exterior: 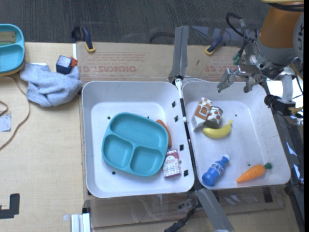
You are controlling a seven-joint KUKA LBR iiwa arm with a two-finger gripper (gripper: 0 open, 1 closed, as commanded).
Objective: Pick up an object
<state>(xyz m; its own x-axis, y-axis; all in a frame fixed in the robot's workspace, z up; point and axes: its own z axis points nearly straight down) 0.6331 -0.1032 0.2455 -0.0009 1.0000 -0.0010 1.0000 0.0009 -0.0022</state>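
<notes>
Gripper [237,79]: hangs over the far edge of the right bin, its two fingers spread apart with nothing between them; one tip points left, the other sits nearer the arm.
Arm [282,23]: enters from the far right, orange band above the grey wrist.
Right bin [275,144]: holds four things, all apart from the gripper.
Patterned box [207,112]: brown and white, near the bin's left wall, towards the far side, tilted.
Banana [217,130]: yellow, just near-side of the box and touching it.
Blue bottle [215,171]: white cap, lying at a slant in the near part of the bin.
Carrot [252,173]: orange with a green top, to the right of the bottle, near the front wall.
Left bin [94,129]: carries a teal divided tray [135,144] in its middle.
Small carton [172,164]: red and white, at the tray's near right corner, touching it.
Orange item [164,131]: partly hidden behind the tray's right rim; its kind cannot be told.
Bench, far left: grey cloth [50,85] with a small blue cube [64,64] beside it, and another teal tray [9,47] at the edge.
</notes>
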